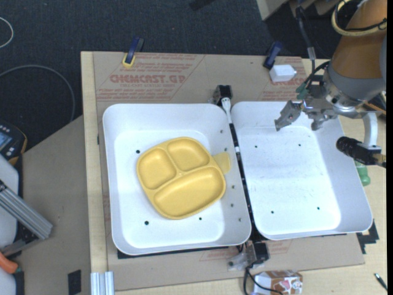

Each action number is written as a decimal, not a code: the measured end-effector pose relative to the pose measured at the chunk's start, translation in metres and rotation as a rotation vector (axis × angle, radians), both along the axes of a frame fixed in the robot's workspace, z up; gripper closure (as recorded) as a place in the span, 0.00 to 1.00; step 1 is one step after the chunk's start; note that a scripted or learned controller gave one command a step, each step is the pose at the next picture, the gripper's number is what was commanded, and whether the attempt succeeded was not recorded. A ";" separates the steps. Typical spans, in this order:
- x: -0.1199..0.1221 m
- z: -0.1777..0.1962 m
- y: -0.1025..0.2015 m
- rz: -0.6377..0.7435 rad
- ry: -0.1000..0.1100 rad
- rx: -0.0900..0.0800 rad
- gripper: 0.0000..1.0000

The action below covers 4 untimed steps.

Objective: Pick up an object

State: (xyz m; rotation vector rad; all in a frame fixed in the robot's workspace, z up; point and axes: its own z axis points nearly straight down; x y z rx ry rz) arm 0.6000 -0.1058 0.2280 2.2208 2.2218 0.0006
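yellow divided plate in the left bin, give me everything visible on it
The yellow plastic-looking divided plate has three compartments: two smaller at the far side, one long one nearer the camera. Its rim is rounded with a small tab on its right edge. It lies flat, right side up, turned askew, roughly mid-floor in the left white bin. Nothing sits in it; only the bin floor touches it.

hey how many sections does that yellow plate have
3. The yellow plate lies in the left bin. Two small sections sit side by side along its upper edge, and one large section runs across its lower part.
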 end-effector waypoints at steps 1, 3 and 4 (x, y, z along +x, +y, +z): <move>-0.048 0.095 0.050 0.006 -0.010 0.001 0.00; -0.121 0.234 0.156 0.007 -0.008 0.002 0.00; -0.120 0.241 0.153 0.002 -0.005 0.000 1.00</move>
